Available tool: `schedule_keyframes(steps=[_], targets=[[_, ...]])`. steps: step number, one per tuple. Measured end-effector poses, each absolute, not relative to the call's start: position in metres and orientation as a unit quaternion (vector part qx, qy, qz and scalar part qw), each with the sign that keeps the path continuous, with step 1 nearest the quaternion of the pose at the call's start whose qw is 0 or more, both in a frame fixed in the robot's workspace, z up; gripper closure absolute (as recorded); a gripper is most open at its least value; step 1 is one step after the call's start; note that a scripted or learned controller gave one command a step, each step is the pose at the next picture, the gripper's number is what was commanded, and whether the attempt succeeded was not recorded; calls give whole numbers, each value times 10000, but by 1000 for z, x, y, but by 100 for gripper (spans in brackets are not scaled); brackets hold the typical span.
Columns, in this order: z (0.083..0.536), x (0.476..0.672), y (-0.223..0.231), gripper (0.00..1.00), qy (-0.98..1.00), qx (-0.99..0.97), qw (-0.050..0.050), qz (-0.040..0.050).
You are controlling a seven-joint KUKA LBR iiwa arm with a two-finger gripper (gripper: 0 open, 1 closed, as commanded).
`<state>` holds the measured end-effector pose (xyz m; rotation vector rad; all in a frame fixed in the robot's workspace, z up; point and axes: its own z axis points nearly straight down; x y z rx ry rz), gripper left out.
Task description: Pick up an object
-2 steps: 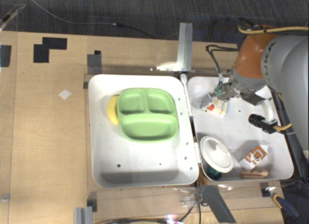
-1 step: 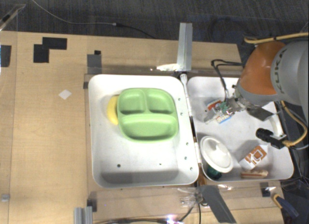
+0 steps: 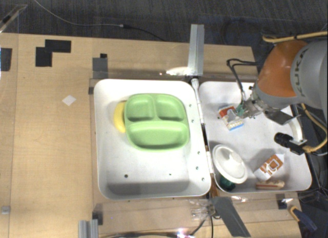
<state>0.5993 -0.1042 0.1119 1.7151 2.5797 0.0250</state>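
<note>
The gripper (image 3: pixel 245 110) sits low in the right bin (image 3: pixel 300 180), touching a small red-and-blue packet (image 3: pixel 230 117) (its grip: cannot tell). Near it lie a white lid (image 3: pixel 230 162) and an orange-white carton (image 3: pixel 271 165); the left bin (image 3: pixel 110 180) holds a green divided tray (image 3: pixel 155 120).

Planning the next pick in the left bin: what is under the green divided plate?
A yellow object pokes out from under the left edge of the green divided plate, resting on the left bin floor. The plate covers most of it, so its shape and anything else beneath stay hidden.
</note>
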Motion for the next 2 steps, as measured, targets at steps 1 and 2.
schedule_keyframes(steps=[1,2], targets=[[102,591,-95,100,7718,6354,196,102],[98,588,-91,0,7734,6337,137,91]])
